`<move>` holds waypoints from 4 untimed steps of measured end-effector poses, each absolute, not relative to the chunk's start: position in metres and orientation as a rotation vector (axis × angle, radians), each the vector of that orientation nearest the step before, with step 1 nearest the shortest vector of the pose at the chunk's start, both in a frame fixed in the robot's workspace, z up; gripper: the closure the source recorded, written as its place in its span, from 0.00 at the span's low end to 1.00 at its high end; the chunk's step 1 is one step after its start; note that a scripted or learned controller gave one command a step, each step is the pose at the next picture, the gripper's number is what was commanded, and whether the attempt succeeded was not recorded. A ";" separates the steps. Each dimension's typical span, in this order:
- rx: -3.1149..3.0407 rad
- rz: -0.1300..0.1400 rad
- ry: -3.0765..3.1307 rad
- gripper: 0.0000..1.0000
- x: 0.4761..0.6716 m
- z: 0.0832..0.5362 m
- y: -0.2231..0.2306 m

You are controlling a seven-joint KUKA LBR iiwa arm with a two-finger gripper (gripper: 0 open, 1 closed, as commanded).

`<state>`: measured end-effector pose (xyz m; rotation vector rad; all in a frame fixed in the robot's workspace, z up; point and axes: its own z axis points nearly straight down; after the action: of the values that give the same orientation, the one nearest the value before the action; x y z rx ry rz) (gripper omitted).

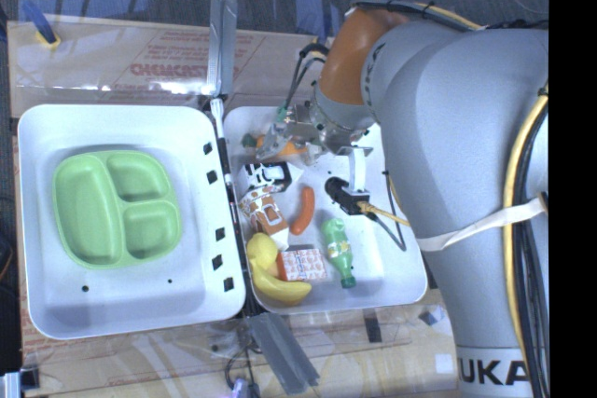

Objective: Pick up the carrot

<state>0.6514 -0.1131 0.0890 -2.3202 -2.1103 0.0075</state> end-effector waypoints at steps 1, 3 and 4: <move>-2.309 0.013 -2.116 1.00 0.651 0.097 -0.112; -2.396 0.007 -2.026 0.00 0.652 0.190 -0.032; -2.378 -0.022 -2.068 0.00 0.618 0.112 -0.089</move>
<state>0.6185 -0.0888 0.1116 -2.3775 -2.0682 -0.0218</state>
